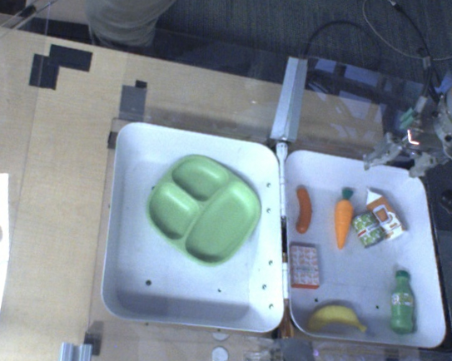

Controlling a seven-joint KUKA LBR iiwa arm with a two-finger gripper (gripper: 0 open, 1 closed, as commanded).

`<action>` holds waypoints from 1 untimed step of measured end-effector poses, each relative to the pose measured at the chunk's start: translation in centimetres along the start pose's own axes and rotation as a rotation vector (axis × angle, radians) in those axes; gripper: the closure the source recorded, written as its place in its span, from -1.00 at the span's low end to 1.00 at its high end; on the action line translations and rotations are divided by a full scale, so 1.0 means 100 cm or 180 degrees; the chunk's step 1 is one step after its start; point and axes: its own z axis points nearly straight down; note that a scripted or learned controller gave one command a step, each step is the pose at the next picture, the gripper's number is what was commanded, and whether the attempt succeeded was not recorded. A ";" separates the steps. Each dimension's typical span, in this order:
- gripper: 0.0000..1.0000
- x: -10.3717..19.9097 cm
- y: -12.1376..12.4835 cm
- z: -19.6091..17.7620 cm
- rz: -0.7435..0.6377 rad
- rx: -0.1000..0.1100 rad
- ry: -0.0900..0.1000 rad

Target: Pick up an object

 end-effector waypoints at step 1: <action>-1.00 0.001 -0.046 0.154 -0.0007 0.0002 0.0003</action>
